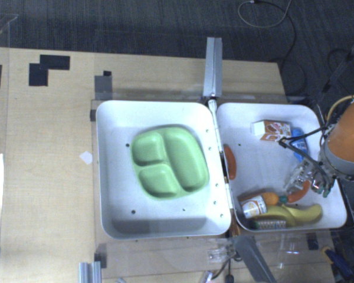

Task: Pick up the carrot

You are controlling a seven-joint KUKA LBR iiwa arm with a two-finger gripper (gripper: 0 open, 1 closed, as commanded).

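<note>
The gripper (304, 181) hangs low in the right bin (253, 114), right over the carrot (300, 192) beside the banana (295, 216). How wide it's set, I can't tell. Best approach: settle squarely across the carrot, clear of the banana. The carrot's upper end is hidden.

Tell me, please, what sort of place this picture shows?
Probably a robotics lab's pick-and-place bench: two white bins clamped onto a plywood table, a green divided plate, toy food like a banana.
</note>
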